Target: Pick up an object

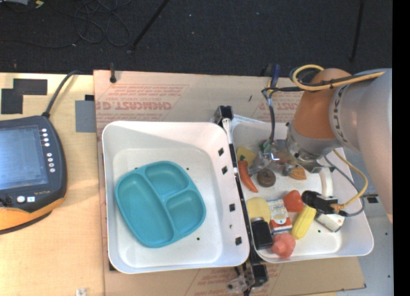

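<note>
The right bin holds several small things. A red chili pepper and a yellow piece lie by its left wall. A brown round thing and an orange piece sit mid-bin. Toward the front are a red tomato, a corn cob, a yellow block, a small red-and-white carton, a black box and a reddish ball. My gripper hangs low in the back of this bin, just above the brown round thing. Nothing is visibly held.
The left bin holds a teal divided plate. A raised divider separates the two bins. A tablet-like pendant lies on the bench at far left. The arm's grey body covers the right bin's back right corner.
</note>
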Controlling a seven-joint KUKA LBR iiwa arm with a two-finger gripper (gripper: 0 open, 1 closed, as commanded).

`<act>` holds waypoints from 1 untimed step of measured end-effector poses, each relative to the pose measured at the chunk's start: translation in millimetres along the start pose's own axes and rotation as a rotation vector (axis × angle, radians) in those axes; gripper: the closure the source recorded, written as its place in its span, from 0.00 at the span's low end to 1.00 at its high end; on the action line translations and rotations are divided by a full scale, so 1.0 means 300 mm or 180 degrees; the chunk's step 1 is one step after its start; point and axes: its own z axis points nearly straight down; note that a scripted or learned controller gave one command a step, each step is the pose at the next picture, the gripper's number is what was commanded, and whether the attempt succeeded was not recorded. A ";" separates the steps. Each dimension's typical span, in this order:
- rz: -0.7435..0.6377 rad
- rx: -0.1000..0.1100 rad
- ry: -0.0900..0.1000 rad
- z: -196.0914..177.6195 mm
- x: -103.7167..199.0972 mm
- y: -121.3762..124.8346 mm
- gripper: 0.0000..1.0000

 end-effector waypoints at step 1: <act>0.0020 0.0021 0.0005 -0.031 -0.006 -0.010 1.00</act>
